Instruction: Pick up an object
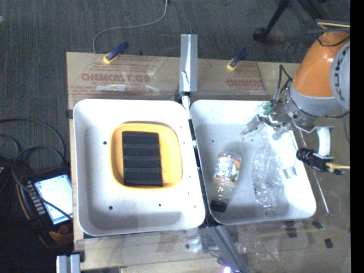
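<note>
Dark grey carpet [85, 10] surrounded the table [131, 78], whose brown top carried two shallow white bins side by side. Over the far part of the right bin [227, 114] hung the gripper [272, 121], reaching in from the right below the arm's orange band [318, 67]; whether it was spread or pressed together could not be told, as it blurred into the clear plastic beneath it. Just under and nearer the camera lay a crumpled clear plastic bottle [266, 175], stretched along the right side of that bin, and it was unclear whether the gripper touched it. Beside it, toward the bin's left, a small bottle with an orange and white label [226, 172] lay tilted, its dark cap pointing at the near edge. Across the divider, the left bin [91, 169] held a yellow tray with a ribbed black block [142, 158] lying flat in its middle. Two blue and yellow clamps [115, 52] gripped the table's far edge.
</note>
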`<state>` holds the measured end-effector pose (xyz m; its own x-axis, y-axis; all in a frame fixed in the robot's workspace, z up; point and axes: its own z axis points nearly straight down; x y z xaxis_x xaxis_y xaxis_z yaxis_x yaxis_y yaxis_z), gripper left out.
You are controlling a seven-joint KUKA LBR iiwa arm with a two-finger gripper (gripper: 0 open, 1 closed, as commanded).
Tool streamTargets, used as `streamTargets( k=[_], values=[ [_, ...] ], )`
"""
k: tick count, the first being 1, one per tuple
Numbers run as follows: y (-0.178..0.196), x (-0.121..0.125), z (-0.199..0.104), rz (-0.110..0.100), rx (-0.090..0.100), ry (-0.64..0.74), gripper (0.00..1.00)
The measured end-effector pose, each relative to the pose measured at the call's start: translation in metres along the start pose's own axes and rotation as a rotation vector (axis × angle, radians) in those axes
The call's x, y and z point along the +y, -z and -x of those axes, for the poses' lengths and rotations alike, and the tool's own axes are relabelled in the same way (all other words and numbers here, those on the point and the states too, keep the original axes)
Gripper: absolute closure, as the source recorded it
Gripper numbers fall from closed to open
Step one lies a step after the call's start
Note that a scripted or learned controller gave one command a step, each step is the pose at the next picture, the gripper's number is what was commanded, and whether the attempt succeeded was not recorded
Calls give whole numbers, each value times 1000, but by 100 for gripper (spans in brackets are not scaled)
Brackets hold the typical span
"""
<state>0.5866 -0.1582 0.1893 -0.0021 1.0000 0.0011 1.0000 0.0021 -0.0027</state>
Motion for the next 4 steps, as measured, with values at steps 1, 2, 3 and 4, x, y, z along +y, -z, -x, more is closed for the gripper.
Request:
streamTargets(
  k=[1,2,3,4],
  values=[
    [60,42,17,1,-5,-360,0],
    [-22,-33,-2,-2,0,-280,0],
    [-97,-27,-38,19,-4,-211,0],
    [-89,-27,-39,17,-2,-210,100]
  ],
)
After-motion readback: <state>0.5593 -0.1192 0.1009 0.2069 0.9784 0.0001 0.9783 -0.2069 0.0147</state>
